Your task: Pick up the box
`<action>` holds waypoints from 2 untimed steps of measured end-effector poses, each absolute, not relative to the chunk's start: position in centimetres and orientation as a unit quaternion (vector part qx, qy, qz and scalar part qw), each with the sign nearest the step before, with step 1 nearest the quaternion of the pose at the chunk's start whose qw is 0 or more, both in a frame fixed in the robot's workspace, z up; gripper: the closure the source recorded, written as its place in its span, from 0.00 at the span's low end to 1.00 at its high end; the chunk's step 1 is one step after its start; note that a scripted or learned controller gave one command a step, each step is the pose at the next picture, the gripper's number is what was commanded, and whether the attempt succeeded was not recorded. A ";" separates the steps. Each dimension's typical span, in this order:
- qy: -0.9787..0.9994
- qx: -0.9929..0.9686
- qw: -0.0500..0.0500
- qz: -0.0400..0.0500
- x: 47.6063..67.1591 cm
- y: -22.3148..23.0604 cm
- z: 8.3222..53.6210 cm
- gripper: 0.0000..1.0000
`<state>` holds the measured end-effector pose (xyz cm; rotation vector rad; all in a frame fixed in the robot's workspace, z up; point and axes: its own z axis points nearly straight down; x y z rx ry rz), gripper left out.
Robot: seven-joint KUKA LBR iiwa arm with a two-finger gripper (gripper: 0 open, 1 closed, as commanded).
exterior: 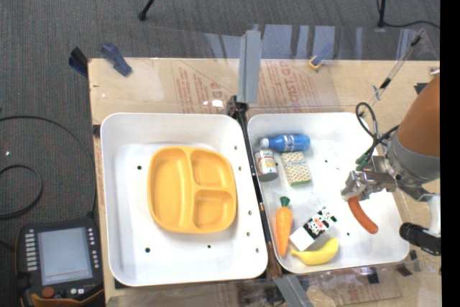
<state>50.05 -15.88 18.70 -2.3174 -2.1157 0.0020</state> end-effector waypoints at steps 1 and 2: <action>-0.678 -0.735 0.002 0.001 49.9 -14.6 17.8 1.00; -0.646 -0.763 0.003 0.000 48.8 -15.6 17.7 1.00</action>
